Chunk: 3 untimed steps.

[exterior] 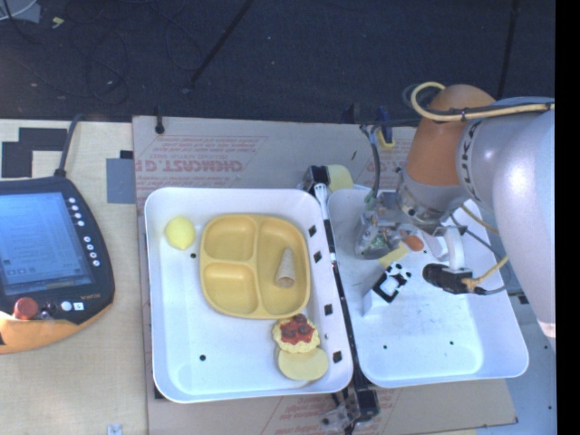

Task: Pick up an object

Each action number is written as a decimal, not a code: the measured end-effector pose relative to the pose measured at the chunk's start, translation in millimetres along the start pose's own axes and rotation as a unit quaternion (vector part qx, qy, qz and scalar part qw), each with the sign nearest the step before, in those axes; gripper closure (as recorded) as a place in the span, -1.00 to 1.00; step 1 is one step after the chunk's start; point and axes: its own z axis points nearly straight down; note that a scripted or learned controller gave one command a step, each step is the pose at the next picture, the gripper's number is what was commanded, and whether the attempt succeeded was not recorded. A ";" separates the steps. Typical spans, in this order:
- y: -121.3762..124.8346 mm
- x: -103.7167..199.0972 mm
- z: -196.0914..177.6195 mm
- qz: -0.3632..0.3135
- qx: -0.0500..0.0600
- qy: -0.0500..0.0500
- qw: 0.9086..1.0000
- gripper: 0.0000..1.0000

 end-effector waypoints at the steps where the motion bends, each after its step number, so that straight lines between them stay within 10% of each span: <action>1: 0.0 0.0 0.2 0.000 0.000 0.000 1.000 -1.00; 3: -32.3 8.5 21.1 0.002 -0.017 -0.007 1.000 -1.00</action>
